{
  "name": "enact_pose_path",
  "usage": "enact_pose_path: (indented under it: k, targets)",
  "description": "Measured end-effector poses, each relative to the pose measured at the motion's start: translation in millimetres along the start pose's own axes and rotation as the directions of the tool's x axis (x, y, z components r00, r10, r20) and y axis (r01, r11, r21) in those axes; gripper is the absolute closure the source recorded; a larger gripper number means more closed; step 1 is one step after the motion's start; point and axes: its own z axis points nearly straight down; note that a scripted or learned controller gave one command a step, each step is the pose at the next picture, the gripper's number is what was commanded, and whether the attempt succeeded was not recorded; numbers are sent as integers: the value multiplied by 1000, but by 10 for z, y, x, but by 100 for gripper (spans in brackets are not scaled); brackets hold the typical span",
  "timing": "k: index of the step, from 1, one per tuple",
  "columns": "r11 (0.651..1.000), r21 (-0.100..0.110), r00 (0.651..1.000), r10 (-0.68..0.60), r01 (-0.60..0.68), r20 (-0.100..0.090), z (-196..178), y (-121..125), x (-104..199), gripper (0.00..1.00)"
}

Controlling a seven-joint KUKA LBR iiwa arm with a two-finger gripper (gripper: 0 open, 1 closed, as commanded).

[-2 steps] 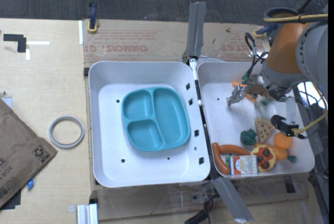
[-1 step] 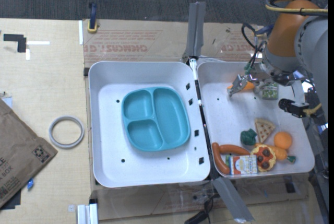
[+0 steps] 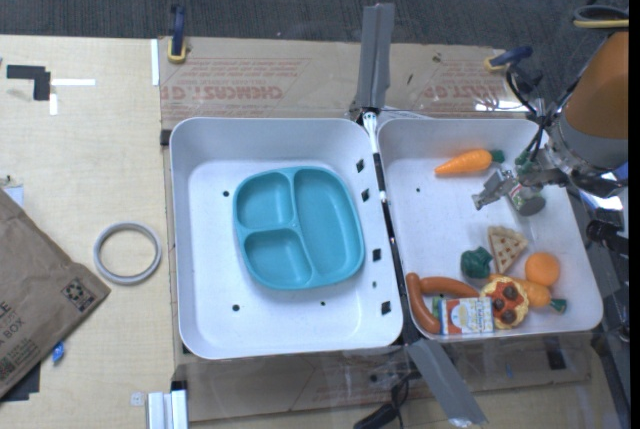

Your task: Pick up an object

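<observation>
Camera view has me coming in from the right, my grey arm (image 3: 600, 97) with its orange band hanging over the far right corner of the right bin (image 3: 410, 217). My end effector (image 3: 505, 189) sits low inside that bin, toward its back half, tilted with the fingers reaching left. How far the fingers are spread, I cannot tell from up here; nothing shows between them.

Just up and left of my end effector lies the toy carrot (image 3: 466, 162), near but apart from me. Toward the front right, well apart, the clutter bunches up: a wedge of toy sandwich (image 3: 507, 245), a green lump (image 3: 476, 263) beside it, an orange ball (image 3: 542, 269), a toy pizza slice (image 3: 505, 299), a small juice box (image 3: 466, 316) and a sausage (image 3: 428, 295) curling along the front left corner. They are packed close, several touching.

Open floor shows in the middle and left of this bin, between the carrot and the sausage. The right wall runs just beside my wrist.

Left bin (image 3: 190, 237) holds a blue divided tray (image 3: 298, 227), centred, with bare white floor all round it. Out on the worktop (image 3: 80, 147), a tape ring (image 3: 127, 251) lies on its own.
</observation>
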Motion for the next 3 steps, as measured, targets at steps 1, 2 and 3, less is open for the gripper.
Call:
enact_pose_path:
  k: [1, 2, 3]
  targets:
    - [995, 2, 995, 103, -103, -13, 417, -900, 225, 0]
    - [994, 5, 994, 112, -112, -5, 345, -921, 181, 100]
    - [945, 5, 945, 327, -327, 18, -636, -190, 577, 100]
